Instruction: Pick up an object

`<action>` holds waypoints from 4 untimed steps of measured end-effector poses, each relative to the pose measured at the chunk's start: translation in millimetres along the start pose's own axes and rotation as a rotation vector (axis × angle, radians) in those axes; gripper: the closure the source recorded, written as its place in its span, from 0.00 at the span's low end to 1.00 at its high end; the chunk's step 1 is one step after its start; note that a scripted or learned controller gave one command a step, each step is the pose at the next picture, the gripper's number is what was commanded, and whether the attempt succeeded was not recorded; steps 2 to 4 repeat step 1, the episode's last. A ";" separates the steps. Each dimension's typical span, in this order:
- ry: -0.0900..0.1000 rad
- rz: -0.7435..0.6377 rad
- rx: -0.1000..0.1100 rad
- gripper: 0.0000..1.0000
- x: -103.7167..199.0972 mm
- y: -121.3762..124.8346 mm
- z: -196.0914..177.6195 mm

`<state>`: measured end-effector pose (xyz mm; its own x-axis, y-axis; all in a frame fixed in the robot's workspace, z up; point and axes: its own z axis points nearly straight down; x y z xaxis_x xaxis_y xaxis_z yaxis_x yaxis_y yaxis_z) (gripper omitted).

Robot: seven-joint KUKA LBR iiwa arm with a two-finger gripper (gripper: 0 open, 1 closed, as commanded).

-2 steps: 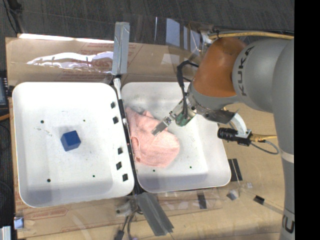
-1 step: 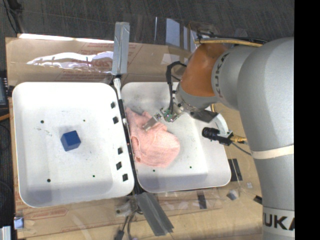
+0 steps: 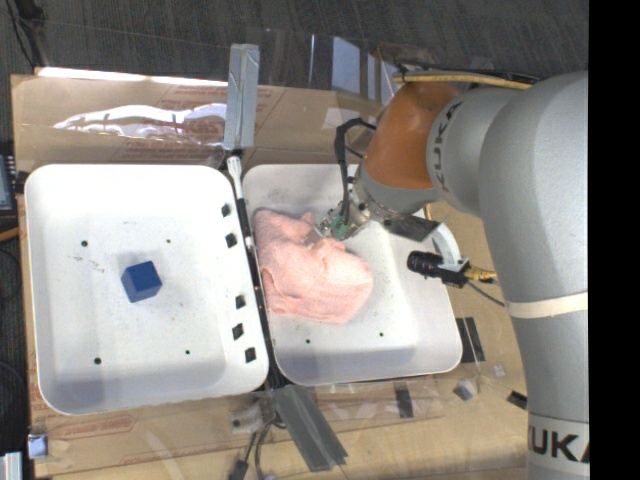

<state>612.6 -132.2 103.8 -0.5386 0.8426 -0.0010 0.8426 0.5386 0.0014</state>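
A crumpled pink cloth (image 3: 308, 269) lies in the right bin (image 3: 410, 343), toward its left half. A small blue cube (image 3: 141, 280) sits in the left bin (image 3: 70, 368), left of its middle. My gripper (image 3: 338, 228) is low over the right bin, at the cloth's upper right edge, and seems to touch the fabric there. The grey arm with its orange band (image 3: 405, 148) reaches in from the right and hides the bin's back right corner.
A raised divider with black clips (image 3: 240, 268) runs between the two bins. A black cable fitting (image 3: 432, 265) juts out over the right bin's right side. Brown cardboard (image 3: 150, 118) lies behind the bins.
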 end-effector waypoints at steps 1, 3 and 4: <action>0.000 0.148 0.002 1.00 40.8 79.2 -89.2; 0.000 0.148 0.002 1.00 40.8 79.2 -89.2; 0.000 0.148 0.002 1.00 40.8 79.2 -89.2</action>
